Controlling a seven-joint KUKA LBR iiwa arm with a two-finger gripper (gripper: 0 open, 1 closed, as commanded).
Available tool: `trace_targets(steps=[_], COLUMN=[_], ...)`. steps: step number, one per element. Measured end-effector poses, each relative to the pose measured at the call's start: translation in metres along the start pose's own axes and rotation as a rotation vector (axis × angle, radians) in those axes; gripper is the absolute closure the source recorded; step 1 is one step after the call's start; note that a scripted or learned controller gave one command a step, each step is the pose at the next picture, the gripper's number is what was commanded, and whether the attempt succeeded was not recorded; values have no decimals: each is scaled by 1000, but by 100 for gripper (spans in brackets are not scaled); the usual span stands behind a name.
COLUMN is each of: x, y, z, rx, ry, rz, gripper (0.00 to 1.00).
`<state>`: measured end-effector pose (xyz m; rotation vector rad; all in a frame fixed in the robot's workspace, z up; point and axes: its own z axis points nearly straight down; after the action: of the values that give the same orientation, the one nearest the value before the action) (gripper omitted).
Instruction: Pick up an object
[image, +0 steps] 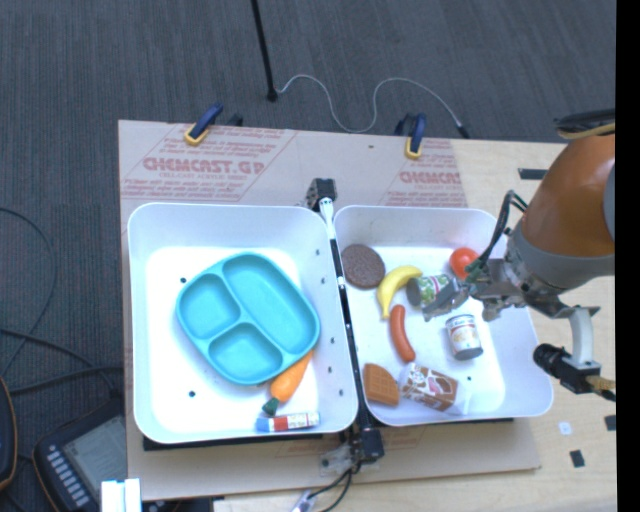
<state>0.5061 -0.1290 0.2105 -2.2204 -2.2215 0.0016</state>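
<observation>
You have the arm (570, 205) reaching over the right bin (520, 400); the gripper (458, 293) sits at the small green-labelled can (432, 289), right of the banana (395, 285), left of the tomato (462, 261); whether it grips, you cannot tell.

Brown printed board (210, 166) lay under both bins, extending far left of the gripper (456, 294). Two blue-and-yellow clamps (203, 123) (414, 137) sat on its far edge, beyond the gripper. White cable (340, 118) looped behind them. Grey carpet (70, 90) surrounded all. Dark keypad device (70, 463) lay far left, nearer the camera.
</observation>
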Motion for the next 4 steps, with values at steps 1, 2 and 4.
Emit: trace_targets(steps=[1, 2, 4], x=[-11, 33, 33], y=[-4, 51, 51], z=[120, 122, 112], rx=[-4, -10, -12], ry=[1, -3, -3], rz=[-1, 0, 1], gripper=[0, 0, 0])
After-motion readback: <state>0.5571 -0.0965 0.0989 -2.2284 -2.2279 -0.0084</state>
